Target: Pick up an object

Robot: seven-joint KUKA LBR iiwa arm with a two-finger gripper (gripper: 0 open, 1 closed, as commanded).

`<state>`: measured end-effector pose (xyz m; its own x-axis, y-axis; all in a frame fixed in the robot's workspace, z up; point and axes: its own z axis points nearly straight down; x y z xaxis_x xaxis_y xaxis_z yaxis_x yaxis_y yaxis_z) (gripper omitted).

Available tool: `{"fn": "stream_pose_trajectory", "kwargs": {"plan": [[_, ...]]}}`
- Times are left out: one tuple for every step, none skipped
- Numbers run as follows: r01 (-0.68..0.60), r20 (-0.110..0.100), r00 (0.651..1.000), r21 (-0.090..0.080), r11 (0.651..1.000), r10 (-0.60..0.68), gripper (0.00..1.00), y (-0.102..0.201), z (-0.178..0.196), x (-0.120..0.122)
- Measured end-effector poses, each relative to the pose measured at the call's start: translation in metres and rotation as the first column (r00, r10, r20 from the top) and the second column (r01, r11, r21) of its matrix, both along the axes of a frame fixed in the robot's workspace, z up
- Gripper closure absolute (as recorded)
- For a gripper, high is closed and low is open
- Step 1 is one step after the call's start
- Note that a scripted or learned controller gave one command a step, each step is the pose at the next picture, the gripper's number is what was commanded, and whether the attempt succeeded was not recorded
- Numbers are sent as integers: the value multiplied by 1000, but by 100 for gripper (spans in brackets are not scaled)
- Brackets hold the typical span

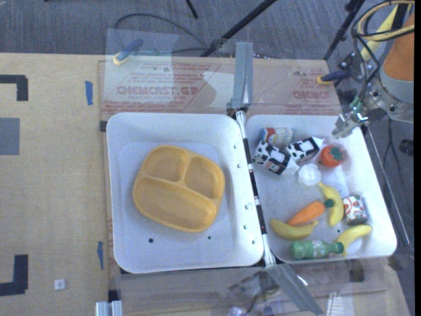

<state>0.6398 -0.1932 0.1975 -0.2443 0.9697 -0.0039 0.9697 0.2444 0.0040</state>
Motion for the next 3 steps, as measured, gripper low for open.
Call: {"fn": "stream_pose_trajectory", "kwargs": {"plan": [[203,0,979,0,979,-203,100,-29,11,15],[102,-6,995,3,995,-102,100,83,-42,23],[103,-6,995,3,995,-103,0,83,-42,24]]}}
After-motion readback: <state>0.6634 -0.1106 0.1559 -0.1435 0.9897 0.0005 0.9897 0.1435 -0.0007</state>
